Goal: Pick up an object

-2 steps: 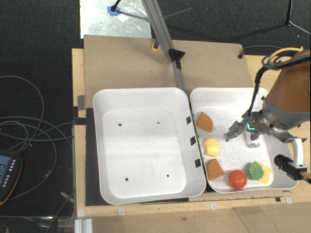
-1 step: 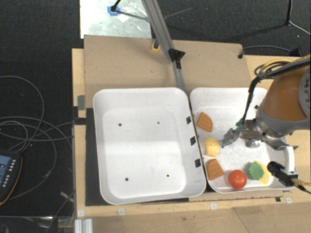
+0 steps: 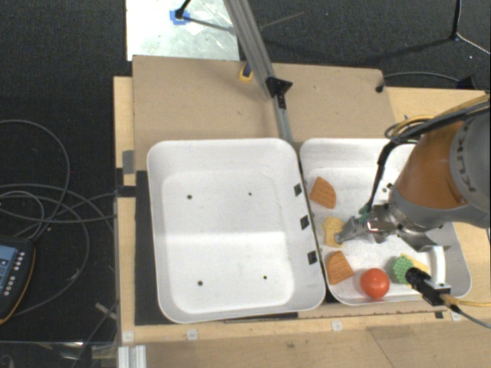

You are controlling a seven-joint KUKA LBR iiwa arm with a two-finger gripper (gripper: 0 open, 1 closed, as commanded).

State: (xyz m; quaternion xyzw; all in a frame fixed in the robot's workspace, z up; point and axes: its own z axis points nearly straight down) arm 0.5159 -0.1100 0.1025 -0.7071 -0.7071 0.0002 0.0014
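The right bin [image 3: 345, 159] holds an orange wedge [image 3: 323, 193] near its left wall, a small yellow piece [image 3: 332, 228] below it, another orange wedge [image 3: 338, 267] at the front left, a red ball [image 3: 375, 283] and a green knobbly object [image 3: 402, 267] at the front. My gripper [image 3: 354, 230] reaches in from the right, low over the bin's middle, its tips just right of the yellow piece. Nothing shows between its fingers.
The left bin [image 3: 230, 228] lies beside the right one, sharing a black-clipped edge. A grey pole [image 3: 253, 44] slants across the bench's back. My arm's orange band [image 3: 433, 175] covers the right bin's right side. Cables lie on the floor to the left.
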